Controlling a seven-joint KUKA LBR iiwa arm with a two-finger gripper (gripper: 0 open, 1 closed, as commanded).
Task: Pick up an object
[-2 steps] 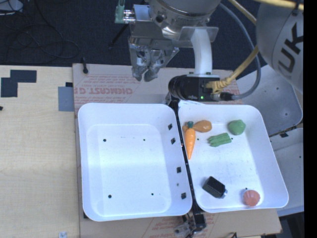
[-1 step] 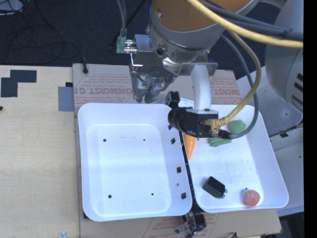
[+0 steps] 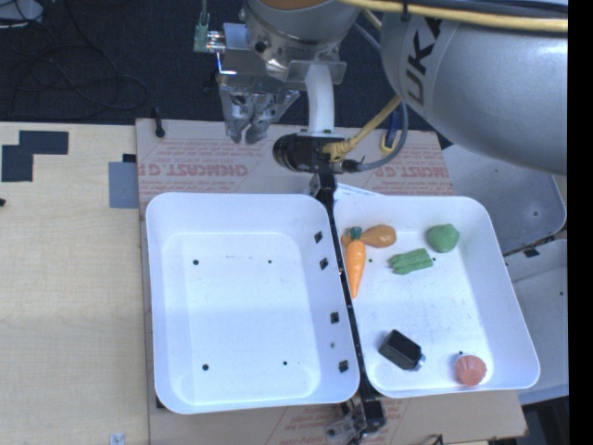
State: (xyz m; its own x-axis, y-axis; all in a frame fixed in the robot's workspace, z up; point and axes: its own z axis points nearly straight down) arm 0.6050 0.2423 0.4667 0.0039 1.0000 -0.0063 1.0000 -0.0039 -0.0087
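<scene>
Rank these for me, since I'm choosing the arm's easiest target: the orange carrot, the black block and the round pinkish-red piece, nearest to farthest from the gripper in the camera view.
1. Orange carrot, at the right bin's left wall, nearest the gripper.
2. Black block, lower middle of that bin.
3. Round pinkish-red piece, its lower right corner, farthest.

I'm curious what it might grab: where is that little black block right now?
The black block lies in the right bin, near its front edge, just left of the pinkish-red ball.

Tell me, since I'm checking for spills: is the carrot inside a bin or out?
Inside: the orange plastic carrot lies flat in the right white bin, beside the centre divider.
</scene>
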